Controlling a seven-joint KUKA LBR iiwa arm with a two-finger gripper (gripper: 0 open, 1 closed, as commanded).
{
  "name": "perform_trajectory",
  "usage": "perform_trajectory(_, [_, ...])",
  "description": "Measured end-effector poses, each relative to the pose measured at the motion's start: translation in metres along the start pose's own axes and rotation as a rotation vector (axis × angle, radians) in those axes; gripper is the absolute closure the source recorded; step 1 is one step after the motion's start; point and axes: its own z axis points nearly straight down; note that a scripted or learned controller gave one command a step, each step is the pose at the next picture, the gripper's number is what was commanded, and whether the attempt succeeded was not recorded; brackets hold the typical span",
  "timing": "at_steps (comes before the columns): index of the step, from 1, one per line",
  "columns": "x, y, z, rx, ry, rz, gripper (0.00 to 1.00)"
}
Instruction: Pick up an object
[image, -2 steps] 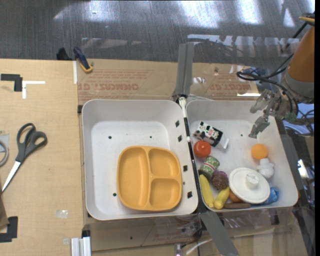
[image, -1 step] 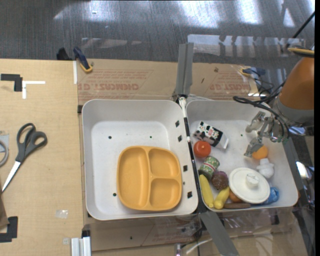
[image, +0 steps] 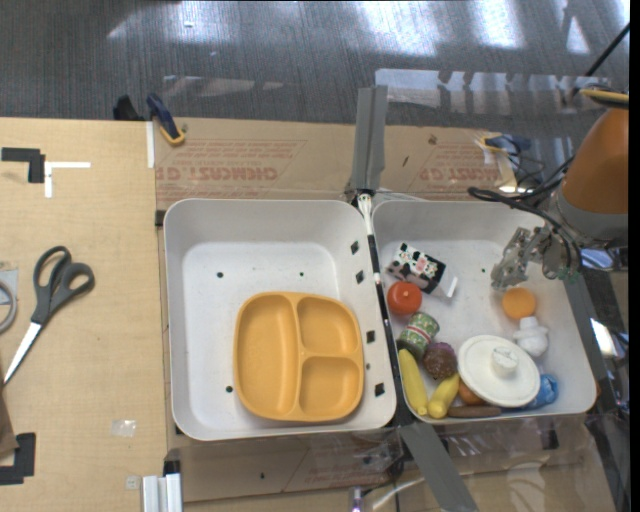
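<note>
right bin (image: 470, 225): shallow white plastic with rounded corners, all the small stuff is crowded along its near side
white lid (image: 498, 369): round, smooth, knob on top, near right corner, lying over a blue thing (image: 545, 391) I can't make out
banana (image: 412, 383): yellow, plasticky, lying along the near left wall with a second yellow piece beside it
purple ball (image: 440, 360): dark, roundish, touching the lid's left edge
green can (image: 421, 331): small, label too tiny to read
tomato (image: 405, 298): shiny red-orange, just past the can
orange ball (image: 518, 303): smooth, by the right wall, with a small white figure (image: 531, 337) just nearer than it
black and white carton (image: 418, 266): spotted like a cow, lying tilted, print unreadable
gripper (image: 522, 258): metal fingers slightly apart with nothing between them, hanging just far of the orange ball
left bin (image: 200, 300): same white plastic, holds a matte yellow tray (image: 298, 356) with three compartments
scissors (image: 48, 293): black handles, on the pale wood bench (image: 80, 400) on the left
cardboard (image: 260, 165): brown sheet behind the bins, red print reads backwards, can't make it out
floor: grey and ribbed at the far edge
</note>
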Motion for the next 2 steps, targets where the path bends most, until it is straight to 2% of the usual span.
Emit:
perform_trajectory(1, [0.122,0.021,0.011,-0.001,0.006,0.276,1.00])
perform_trajectory(2, [0.129,0.079,0.012,0.005,0.010,0.871,1.00])
